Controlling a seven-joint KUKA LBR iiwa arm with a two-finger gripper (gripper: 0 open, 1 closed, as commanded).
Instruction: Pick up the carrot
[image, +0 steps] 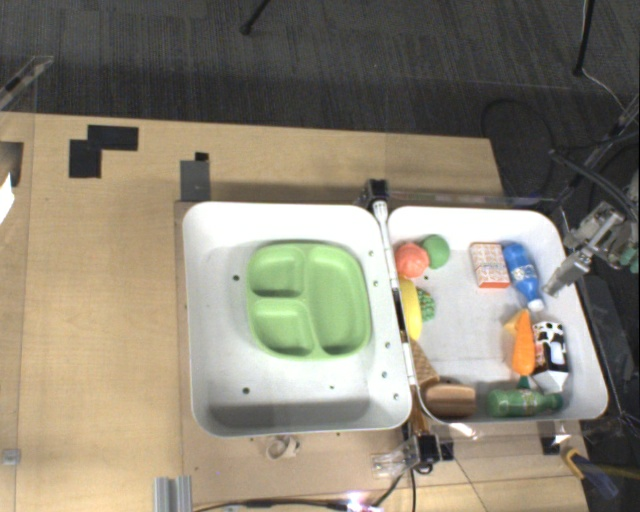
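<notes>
Camera view: the carrot (522, 343) lies in the right bin (470, 330), pressed against a black-and-white carton (549, 352), blue bottle (522, 272) just above. Crowding risks a wrong grab. Gripper (575, 265) hovers near the rim; its state I cannot tell

Arm (625, 235) cut off at right edge; tool (572, 268) fingers too small to tell.
</notes>
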